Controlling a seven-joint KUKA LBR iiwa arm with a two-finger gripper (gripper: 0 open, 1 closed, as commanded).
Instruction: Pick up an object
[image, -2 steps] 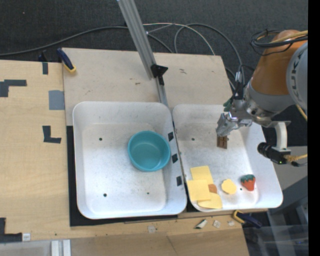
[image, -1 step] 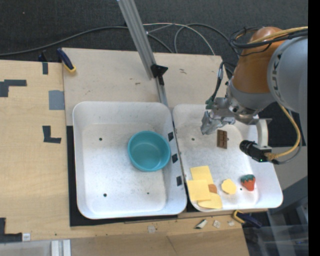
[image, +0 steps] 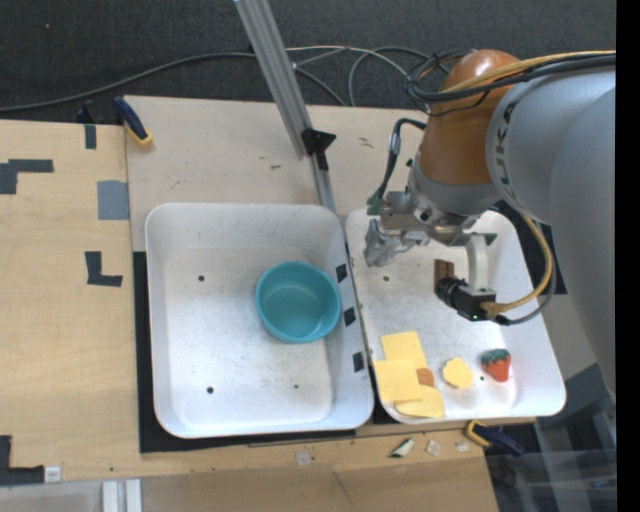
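Where gripper (image: 382, 248) hovers, yellow blocks (image: 405, 375) lie near.

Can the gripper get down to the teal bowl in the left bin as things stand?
Probably yes. The teal bowl sits alone and upright in the left bin, open from above. The gripper hangs over the right bin, near the divider, with nothing between them.
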